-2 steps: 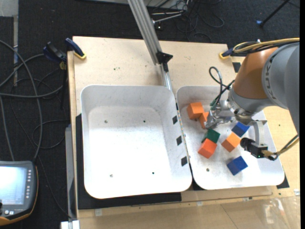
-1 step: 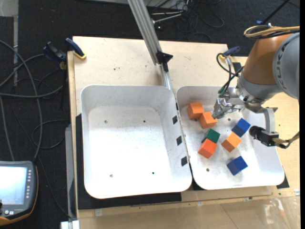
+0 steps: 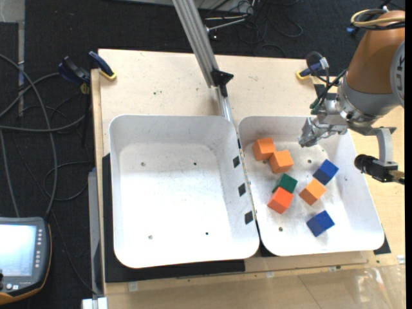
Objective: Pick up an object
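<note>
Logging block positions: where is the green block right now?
The green block lies in the right bin, near its middle, touching the orange block just below it.

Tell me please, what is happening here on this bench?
A grey and orange robot arm reaches in from the right, and its claw hangs over the right bin, near the far wall. Seven small blocks lie in that bin: four orange, two blue, one green. The nearest are the two orange blocks just left of the claw. Nothing is seen in the claw, so no block is picked up yet. The left bin stands beside it.
</note>
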Controlling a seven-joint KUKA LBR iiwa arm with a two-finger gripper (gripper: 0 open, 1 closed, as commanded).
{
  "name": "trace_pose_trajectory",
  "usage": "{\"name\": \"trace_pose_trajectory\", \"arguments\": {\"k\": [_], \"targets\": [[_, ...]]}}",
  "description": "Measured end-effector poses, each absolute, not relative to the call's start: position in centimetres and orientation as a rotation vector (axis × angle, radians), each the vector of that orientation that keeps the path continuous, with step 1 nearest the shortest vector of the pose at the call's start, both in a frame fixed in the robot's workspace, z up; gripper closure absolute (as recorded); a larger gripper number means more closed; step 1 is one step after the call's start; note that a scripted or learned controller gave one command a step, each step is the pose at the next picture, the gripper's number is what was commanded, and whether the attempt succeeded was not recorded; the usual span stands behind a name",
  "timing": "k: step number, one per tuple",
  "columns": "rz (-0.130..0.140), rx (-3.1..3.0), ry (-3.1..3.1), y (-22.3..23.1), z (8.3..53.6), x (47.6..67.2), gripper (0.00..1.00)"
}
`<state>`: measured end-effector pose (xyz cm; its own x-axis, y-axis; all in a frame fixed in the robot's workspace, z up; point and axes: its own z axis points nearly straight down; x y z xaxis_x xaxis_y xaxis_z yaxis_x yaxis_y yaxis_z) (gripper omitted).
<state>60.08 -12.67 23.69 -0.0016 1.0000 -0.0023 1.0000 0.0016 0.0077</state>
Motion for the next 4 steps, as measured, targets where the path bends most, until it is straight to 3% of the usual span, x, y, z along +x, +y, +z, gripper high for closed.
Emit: {"name": "trace_pose_trajectory", "arguments": {"k": [1,3,4], "targets": [[0.000,2.217,2.223,-12.6,23.5,60.1,1.00],[-0.001,2.216,2.231,-2.8,21.9,58.3,1.00],[0.004,2.212,2.231,2.7,23.1,57.7,1.00]]}}
